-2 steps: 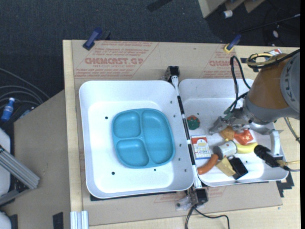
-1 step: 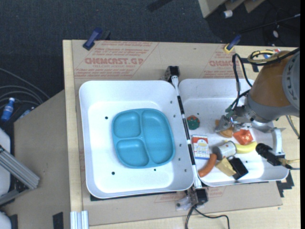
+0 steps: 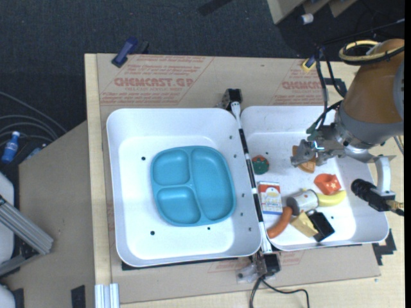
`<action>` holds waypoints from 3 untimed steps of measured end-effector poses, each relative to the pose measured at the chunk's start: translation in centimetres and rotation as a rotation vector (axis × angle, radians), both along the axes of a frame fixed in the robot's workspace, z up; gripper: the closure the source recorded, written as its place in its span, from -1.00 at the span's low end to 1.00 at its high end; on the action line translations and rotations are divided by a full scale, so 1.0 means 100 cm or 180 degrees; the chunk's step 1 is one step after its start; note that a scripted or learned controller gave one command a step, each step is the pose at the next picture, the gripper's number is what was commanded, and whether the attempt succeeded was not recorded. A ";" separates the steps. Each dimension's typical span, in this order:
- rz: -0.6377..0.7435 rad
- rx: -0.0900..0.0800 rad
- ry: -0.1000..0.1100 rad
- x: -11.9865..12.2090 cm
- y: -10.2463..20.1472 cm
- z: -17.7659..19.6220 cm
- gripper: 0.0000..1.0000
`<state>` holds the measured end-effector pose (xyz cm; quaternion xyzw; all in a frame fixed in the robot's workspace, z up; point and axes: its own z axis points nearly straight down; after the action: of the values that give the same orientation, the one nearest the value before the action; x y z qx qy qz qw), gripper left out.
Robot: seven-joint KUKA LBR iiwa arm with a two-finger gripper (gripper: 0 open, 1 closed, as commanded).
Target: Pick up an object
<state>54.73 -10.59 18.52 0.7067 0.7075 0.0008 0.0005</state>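
Cardboard covers the counter [image 3: 192, 76] under two white bins; the left bin [image 3: 128, 223] holds a blue divided plate [image 3: 191, 185]. Low in the right bin [image 3: 276, 124], the end effector [image 3: 306, 156] sits over an orange piece [image 3: 309, 167], likely lining up a grasp; its opening cannot be made out.

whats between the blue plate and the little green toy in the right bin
In the camera view, the rims of the two bins meet between the blue divided plate and the green toy, with bare white bin floor either side.
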 end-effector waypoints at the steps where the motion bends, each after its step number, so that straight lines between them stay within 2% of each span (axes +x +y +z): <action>1: 0.0000 0.0003 0.0008 -0.046 0.092 0.058 1.00; 2: -0.0002 -0.0001 0.0006 -0.068 0.096 0.080 1.00; 3: -0.0006 -0.0005 0.0006 -0.067 0.059 0.078 1.00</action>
<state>47.98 -4.70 26.36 0.7073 0.7069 -0.0003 0.0004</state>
